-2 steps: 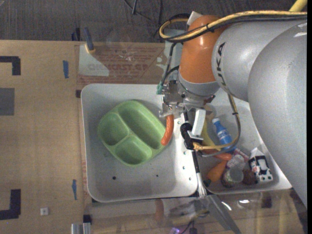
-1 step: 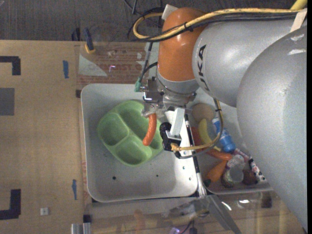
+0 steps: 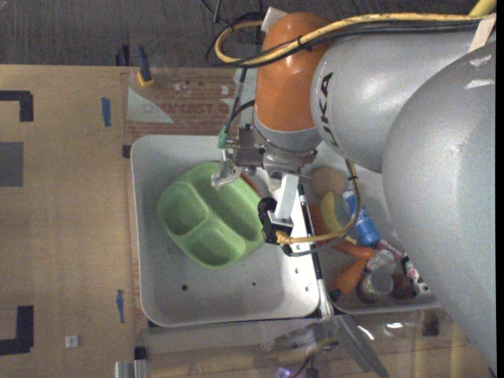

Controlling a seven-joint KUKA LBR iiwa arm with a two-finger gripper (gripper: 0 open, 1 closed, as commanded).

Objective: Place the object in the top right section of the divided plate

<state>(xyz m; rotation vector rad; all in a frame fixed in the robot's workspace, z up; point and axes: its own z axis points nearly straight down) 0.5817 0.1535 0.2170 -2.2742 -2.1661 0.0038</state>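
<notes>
While the arm [image 3: 394,93] leans in from the right, I see two shallow white bins side by side on the wooden bench [image 3: 63,211]. Lying in the left bin [image 3: 213,298] is a green divided plate [image 3: 209,215], smooth matte plastic with rounded edges and three hollow sections, tilted a little toward the bin's far right. Piled together in the right bin [image 3: 394,302] are small toys: something yellow and curved [image 3: 335,211], a blue piece [image 3: 364,228], an orange carrot-shaped piece [image 3: 353,268] and a few dark round bits near the lower corner. My gripper [image 3: 228,172] hangs over the plate's far right edge, just below the glossy orange band [image 3: 287,73], with a grey metal part touching or nearly touching the rim. I cannot tell how wide the hand stands, nor whether it carries anything; I cannot pick out which object is the one to place.
</notes>
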